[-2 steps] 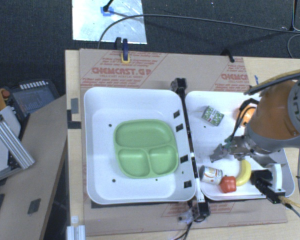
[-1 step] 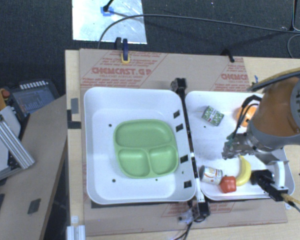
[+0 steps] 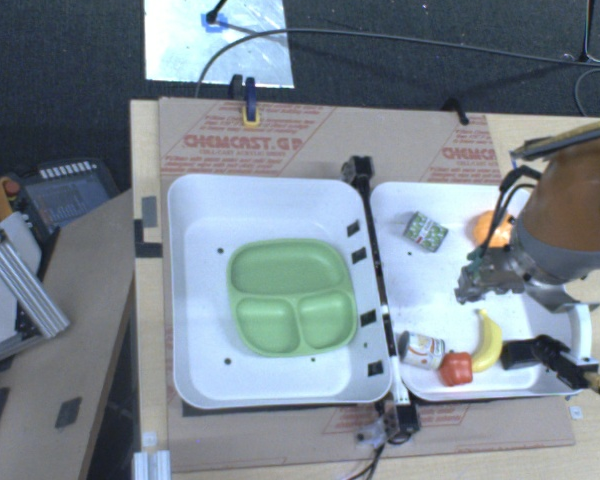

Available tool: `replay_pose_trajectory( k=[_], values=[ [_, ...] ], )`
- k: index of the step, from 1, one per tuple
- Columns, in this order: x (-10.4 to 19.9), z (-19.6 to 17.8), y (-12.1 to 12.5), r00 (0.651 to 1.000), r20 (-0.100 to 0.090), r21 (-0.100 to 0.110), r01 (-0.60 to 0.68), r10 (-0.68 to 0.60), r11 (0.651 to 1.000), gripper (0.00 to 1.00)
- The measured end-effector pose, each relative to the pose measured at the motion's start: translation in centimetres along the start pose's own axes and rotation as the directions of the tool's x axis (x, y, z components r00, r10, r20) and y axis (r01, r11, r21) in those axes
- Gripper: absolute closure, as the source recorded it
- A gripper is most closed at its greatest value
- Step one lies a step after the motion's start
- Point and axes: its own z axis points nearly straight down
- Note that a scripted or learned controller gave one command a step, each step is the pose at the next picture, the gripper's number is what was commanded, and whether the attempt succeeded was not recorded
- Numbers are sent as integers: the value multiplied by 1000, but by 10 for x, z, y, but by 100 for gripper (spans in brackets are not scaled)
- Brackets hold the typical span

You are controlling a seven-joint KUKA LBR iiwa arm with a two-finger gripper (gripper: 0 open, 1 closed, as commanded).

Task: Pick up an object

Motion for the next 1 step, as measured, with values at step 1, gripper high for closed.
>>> replay_pose_trajectory(
  k=[1],
  values=[
    [0, -54, 3, 1000, 0, -1, 0, 0, 1000, 100]
  ],
)
